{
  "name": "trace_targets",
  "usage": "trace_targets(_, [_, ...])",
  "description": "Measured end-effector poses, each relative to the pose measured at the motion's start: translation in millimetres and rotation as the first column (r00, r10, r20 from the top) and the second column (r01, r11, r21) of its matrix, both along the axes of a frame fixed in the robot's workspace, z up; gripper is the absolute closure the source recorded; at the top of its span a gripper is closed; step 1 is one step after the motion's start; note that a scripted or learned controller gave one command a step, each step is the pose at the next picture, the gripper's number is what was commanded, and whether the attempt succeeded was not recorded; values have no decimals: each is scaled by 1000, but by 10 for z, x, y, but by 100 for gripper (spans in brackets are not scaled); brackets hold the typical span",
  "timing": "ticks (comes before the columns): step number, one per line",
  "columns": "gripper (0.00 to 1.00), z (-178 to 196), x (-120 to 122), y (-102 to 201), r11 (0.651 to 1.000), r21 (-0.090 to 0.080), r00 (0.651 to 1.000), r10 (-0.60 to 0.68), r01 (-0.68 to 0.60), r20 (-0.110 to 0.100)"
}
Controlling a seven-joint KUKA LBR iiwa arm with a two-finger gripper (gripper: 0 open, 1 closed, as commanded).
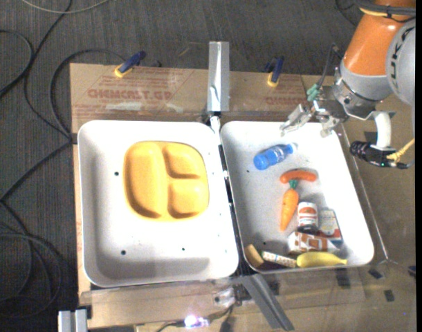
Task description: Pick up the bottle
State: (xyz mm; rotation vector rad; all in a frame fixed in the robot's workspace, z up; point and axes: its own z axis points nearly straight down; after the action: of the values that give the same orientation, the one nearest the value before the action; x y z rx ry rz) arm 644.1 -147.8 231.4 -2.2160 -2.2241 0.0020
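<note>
A small blue bottle (pixel 274 155) lies on its side in the upper part of the right bin (pixel 249 206), its cap pointing up and right. My gripper (pixel 310 118) hangs over the bin's far right corner, up and to the right of the bottle and apart from it. Its fingers (pixel 294 122) stand spread with nothing between them.
Below the bottle lie a hot dog (pixel 298 177), a carrot (pixel 288 207), a small jar (pixel 307 216), a box (pixel 315 241) and a banana (pixel 320 259). The left bin (pixel 100 241) holds a yellow divided tray (pixel 166 178). A metal divider (pixel 218 81) stands between the bins.
</note>
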Motion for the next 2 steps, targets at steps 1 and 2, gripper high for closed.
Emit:
trace_targets(1, [0,-1220,230,27,985,-4,985,173,-173,3])
trace_targets(2, [0,-1431,28,243,985,-6,985,172,-172,7])
